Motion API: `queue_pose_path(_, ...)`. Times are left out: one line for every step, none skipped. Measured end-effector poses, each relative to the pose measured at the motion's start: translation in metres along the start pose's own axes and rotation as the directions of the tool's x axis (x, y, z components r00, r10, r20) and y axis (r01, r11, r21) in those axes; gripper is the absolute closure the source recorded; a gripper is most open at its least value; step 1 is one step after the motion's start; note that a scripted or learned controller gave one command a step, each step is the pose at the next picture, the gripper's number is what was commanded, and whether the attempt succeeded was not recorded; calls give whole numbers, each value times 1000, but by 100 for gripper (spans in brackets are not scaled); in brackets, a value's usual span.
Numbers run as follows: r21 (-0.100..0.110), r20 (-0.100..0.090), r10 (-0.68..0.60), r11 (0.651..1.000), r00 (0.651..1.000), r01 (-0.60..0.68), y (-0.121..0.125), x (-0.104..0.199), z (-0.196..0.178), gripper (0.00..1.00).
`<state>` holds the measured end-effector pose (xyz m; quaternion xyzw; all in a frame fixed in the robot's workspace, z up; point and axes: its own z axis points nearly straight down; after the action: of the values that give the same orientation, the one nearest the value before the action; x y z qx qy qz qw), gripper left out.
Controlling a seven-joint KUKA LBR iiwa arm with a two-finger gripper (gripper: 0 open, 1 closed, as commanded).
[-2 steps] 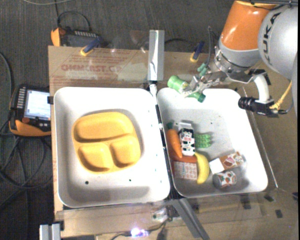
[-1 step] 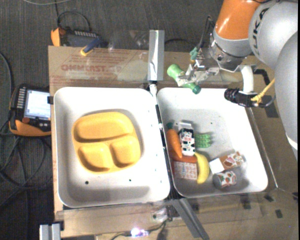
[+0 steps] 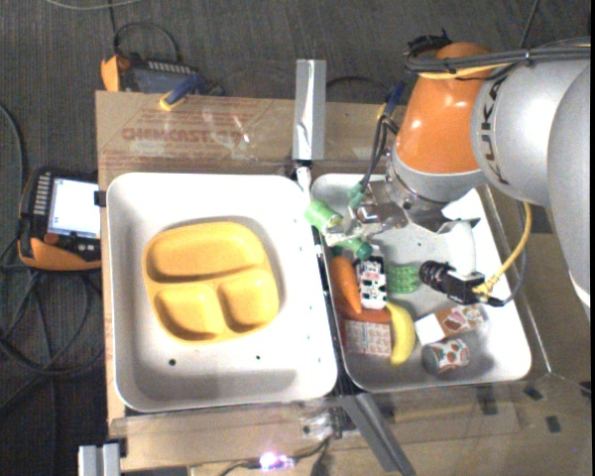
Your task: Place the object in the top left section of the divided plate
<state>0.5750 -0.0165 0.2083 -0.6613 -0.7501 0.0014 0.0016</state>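
A yellow divided plate (image 3: 213, 278) lies in the left white bin (image 3: 129, 365), and none of its three sections holds anything. My gripper (image 3: 369, 234) hangs below the orange wrist band, low over the upper left part of the right bin (image 3: 511, 340). It sits just above a pile of items: an orange carrot (image 3: 345, 284), a small white-and-black object (image 3: 373, 280) and a green piece (image 3: 324, 214). I see nothing lifted clear of the pile.
The right bin also holds a banana (image 3: 402, 333), a red-and-white packet (image 3: 367, 337), a green round item (image 3: 405, 278), a small can (image 3: 448, 356) and a printed box (image 3: 459, 319). A cable with a black plug (image 3: 446, 276) hangs across it. A ridge separates the bins.
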Motion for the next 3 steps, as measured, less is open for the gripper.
queue_pose_path(1, -1, 203, 979, 979, -203, 25, 38, 26, 100)
queue_pose_path(5, -2, 203, 979, 979, -203, 24, 39, 19, 100)
queue_pose_path(-1, 1, 46, 999, 999, -46, 45, 148, -26, 100)
